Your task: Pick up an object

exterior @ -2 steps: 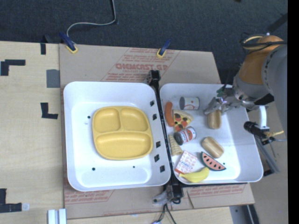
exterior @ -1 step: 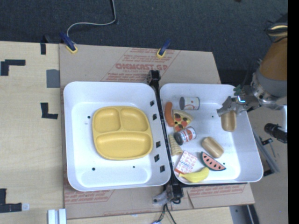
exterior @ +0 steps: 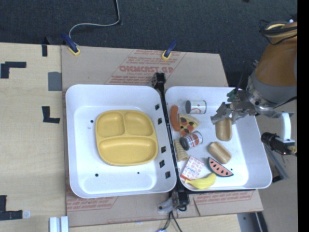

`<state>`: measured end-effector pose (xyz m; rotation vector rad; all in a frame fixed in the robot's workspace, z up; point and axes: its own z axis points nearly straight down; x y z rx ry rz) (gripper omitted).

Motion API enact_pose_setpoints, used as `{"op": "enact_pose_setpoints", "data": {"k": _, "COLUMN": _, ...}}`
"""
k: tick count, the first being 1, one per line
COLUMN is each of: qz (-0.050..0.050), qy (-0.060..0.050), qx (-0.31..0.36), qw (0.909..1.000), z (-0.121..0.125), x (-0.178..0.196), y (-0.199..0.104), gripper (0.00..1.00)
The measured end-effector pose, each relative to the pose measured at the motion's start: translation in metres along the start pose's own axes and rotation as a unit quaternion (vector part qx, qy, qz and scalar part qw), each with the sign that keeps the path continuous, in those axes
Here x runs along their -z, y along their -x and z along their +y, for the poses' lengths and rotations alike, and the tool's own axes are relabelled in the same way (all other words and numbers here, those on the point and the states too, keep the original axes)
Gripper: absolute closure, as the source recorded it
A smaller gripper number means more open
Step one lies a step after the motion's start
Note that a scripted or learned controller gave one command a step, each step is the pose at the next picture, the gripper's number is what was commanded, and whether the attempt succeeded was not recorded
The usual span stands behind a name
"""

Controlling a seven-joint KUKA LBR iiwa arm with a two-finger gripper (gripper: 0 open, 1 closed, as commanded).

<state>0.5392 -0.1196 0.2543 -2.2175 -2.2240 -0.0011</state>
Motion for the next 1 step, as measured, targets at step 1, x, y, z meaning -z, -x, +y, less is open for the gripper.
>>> {"op": "enact_pose_setpoints", "data": {"k": 1, "qz": 0.0, "qy": -0.001, "qx": 0.0, "qw": 1.0, "z": -0.0249, "x": -0.0083, "y": -0.0536, "gripper": 1.0}}
